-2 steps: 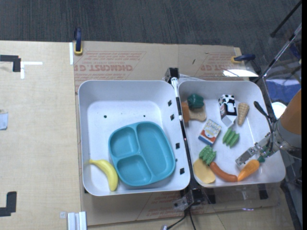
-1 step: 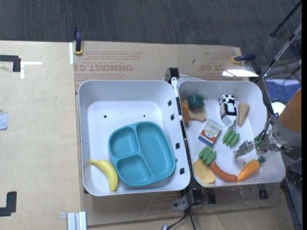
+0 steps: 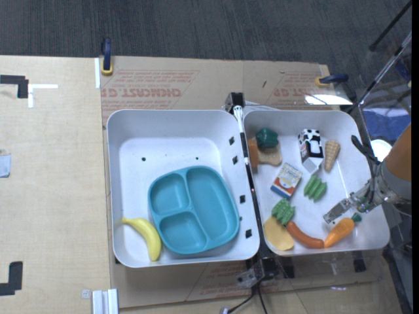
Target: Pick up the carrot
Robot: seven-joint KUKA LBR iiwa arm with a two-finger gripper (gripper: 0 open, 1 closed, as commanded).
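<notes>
Gripper [image 3: 346, 209] hovers just above the carrot [image 3: 338, 231] in the right bin [image 3: 366, 175]; its opening cannot be told.

The right bin [image 3: 366, 241] is crowded. Along its front edge the carrot [image 3: 339, 231] lies near the front right corner, with the gripper [image 3: 347, 209] directly above it and an orange sausage [image 3: 305, 235] touching its left end, so there is little room on that side. A yellow slice [image 3: 277, 235] fills the front left corner. The left bin [image 3: 131, 142] has open floor along its back edge; a teal divided plate [image 3: 193, 209] and a banana [image 3: 148, 237] take up its front part.
</notes>
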